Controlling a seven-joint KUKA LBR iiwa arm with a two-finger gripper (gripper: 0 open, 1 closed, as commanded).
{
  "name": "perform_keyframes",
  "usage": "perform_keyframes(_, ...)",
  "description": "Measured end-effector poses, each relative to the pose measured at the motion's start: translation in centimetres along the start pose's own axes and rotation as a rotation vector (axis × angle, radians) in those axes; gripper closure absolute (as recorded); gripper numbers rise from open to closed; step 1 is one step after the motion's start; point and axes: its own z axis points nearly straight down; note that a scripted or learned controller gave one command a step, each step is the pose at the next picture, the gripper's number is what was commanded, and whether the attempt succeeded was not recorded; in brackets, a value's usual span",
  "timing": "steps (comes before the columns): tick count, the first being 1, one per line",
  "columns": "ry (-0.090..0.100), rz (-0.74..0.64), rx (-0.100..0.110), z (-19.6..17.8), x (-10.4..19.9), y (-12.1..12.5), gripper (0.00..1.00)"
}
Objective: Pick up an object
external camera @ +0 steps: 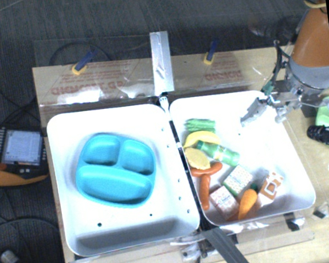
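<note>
Objects for picking lay heaped in the right bin (287, 141), crowded toward its left and near side: a green leafy piece (200, 124), a yellow banana-shaped toy (199, 139), a green bottle-like item (220, 152), a red-orange sausage shape (205, 189), a carrot (246, 203) and several small printed boxes (238, 179). From my remote seat I saw the gripper (260, 109) hanging over the far right part of that bin, above bare white floor and well apart from the heap. One grey finger (250, 113) pointed left and downward; I could not tell whether the fingers were spread or pressed together, and nothing showed between them.

The arm (313, 46) was cut off at the right edge, so I saw just its orange band and grey wrist. The boxes bore printing too small for me to read, and the pieces at the heap's bottom overlapped one another.

The left bin (67, 172) held a blue sectioned tray (116, 168). Behind both bins ran a clear plastic sheet with reddish lettering (85, 84) that I could not make out. A handheld device with a screen (15, 152) sat on the floor at left.
</note>
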Motion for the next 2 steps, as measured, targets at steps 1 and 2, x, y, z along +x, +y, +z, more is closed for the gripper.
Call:
perform_keyframes(1,-0.002,-0.165,0.0,-0.2,4.4,-1.7,0.0)
perform_keyframes(2,-0.002,-0.265,0.001,4.6,1.4,-0.2,0.0)
